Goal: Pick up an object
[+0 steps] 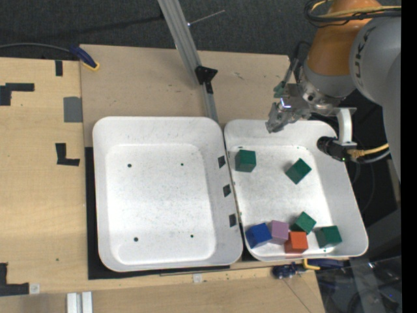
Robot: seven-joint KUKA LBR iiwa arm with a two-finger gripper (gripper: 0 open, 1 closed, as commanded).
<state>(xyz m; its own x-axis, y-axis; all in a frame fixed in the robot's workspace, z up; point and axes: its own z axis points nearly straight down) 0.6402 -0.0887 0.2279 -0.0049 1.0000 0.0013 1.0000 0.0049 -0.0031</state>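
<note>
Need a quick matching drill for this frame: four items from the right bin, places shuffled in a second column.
Column 1:
1. blue cube
2. orange cube
3. purple cube
4. pincer

Column 2:
A. above the far rim of the right white bin
B. between the blue and orange cubes
C. leftmost in the near cluster
D. near edge, just right of the purple cube

Pairs: 1-C, 2-D, 3-B, 4-A
</note>
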